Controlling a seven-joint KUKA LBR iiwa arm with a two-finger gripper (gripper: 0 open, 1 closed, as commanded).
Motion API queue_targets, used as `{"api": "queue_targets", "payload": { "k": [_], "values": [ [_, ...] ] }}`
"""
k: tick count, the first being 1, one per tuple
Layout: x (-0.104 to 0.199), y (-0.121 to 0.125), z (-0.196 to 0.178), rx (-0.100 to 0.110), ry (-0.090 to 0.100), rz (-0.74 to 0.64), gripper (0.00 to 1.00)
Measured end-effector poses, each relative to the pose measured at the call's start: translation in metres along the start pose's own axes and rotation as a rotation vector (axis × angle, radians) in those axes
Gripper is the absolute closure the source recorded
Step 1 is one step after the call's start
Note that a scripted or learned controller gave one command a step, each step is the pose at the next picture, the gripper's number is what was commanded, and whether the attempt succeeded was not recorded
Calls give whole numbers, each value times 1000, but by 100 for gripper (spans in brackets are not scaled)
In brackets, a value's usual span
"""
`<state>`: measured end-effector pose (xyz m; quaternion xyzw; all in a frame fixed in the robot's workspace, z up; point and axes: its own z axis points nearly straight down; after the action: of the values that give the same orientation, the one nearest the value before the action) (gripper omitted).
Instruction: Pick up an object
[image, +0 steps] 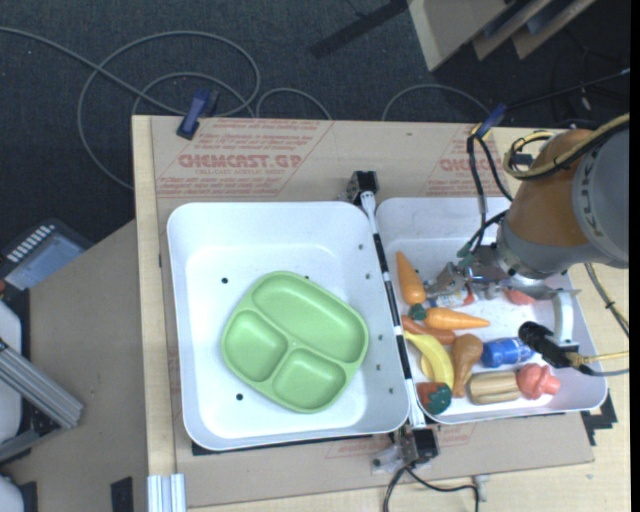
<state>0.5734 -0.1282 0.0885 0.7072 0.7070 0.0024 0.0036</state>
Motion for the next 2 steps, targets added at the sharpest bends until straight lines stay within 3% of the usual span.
{"api": "queue_targets", "payload": {
  "k": [1,2],
  "values": [
    [-26,-49,0,-1,-1,1,0],
    [-86,25,0,0,2,-4,0]
  ]
}}
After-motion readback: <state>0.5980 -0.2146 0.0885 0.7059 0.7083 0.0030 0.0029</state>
